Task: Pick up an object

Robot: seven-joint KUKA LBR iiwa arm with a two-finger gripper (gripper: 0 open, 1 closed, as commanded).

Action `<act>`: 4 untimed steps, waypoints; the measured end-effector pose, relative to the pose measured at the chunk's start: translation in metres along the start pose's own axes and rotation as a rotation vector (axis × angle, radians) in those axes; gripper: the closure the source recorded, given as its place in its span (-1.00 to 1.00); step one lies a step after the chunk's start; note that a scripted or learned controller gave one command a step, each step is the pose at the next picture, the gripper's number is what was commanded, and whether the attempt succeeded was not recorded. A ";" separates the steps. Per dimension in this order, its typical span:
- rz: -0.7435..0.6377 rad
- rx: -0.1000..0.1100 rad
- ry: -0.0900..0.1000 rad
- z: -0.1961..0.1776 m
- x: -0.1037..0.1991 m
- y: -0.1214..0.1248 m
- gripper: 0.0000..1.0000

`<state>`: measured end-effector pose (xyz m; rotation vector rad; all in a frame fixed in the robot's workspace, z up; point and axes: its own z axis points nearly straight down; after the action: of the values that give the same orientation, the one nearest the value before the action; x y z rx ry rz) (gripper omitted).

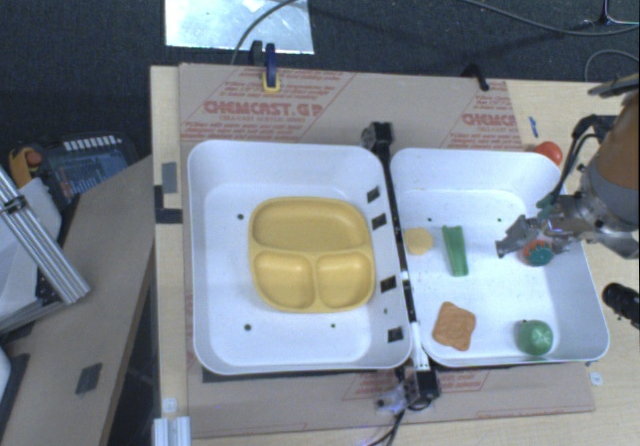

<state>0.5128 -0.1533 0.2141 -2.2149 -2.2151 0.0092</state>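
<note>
while the grey two-finger end effector point(522, 242) hung low in the right shallow white bin point(500, 184), its fingers spread wide, a small teal and orange round toy point(539, 254) lay just beside them; it looked light, hard and apt to roll, so gripping across its middle seemed best

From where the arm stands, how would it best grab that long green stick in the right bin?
Probably across the middle of the green stick, fingers closing on its two long sides, coming straight down from above. It lies flat and narrow on the bin floor, with bare floor on both sides; the pale yellow piece sits close on one side.
</note>
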 end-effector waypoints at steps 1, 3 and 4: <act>-0.003 -0.012 -0.002 -0.006 0.000 0.003 -1.00; 0.000 -0.008 -0.002 0.100 -0.005 0.016 -1.00; 0.000 -0.012 -0.002 0.129 -0.005 0.017 -1.00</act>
<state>0.5285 -0.1578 0.0845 -2.2216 -2.2217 -0.0021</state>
